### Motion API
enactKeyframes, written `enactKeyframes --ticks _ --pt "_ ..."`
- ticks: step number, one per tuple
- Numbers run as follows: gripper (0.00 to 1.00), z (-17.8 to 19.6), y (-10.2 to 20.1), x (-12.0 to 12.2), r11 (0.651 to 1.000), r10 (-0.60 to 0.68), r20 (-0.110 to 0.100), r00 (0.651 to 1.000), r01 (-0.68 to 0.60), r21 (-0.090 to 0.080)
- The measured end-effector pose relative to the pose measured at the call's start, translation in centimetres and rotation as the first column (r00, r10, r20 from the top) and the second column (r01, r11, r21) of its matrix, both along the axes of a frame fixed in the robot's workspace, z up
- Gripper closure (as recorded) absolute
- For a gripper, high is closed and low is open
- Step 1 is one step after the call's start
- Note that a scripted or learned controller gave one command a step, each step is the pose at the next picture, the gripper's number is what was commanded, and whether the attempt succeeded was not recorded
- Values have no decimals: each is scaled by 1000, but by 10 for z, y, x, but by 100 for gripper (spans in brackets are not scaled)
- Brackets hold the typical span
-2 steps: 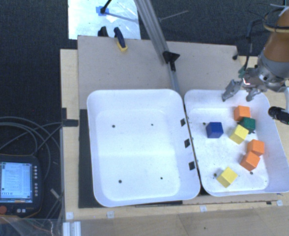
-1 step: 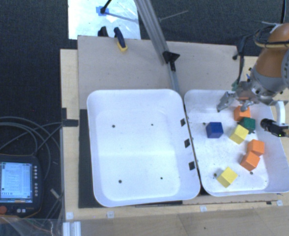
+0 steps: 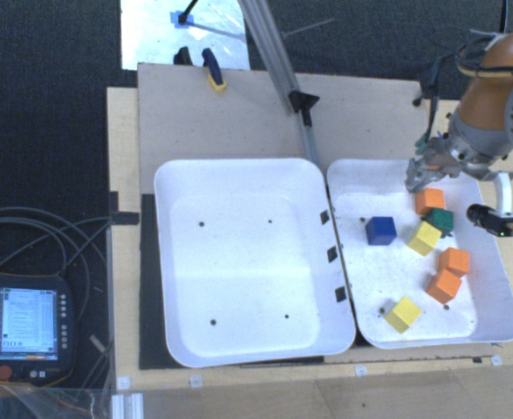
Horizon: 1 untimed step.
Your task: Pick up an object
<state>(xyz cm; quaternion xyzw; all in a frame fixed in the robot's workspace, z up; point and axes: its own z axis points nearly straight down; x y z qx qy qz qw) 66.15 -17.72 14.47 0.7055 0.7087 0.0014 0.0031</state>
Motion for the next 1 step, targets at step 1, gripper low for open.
enactKeyframes --ticks 1 --pt "100 66 -4 1 1000 -1 3 1000 1 -1"
